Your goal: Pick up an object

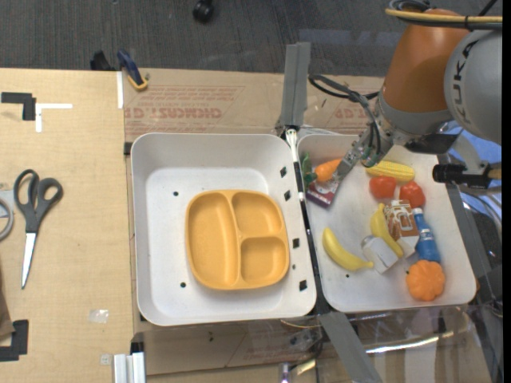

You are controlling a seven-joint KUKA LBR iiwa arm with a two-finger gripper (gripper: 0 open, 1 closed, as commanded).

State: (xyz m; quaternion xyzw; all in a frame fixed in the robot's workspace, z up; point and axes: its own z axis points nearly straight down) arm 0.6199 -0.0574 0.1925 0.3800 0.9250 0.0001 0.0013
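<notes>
An orange pumpkin [425, 280] sits at the right bin's [343, 294] near edge, a banana [345, 252] farther in, red tomatoes [397, 190] beyond. The tool [357, 158] hangs over the far left corner beside a carrot [327, 168]; its grip cannot be told.

My arm [447, 54] runs off the top and right edges. My end effector [357, 156] is too small and blurred to read. The carton [402, 218] partly hides a banana [382, 228]. The purple packet [321, 193] is too small to identify.
</notes>
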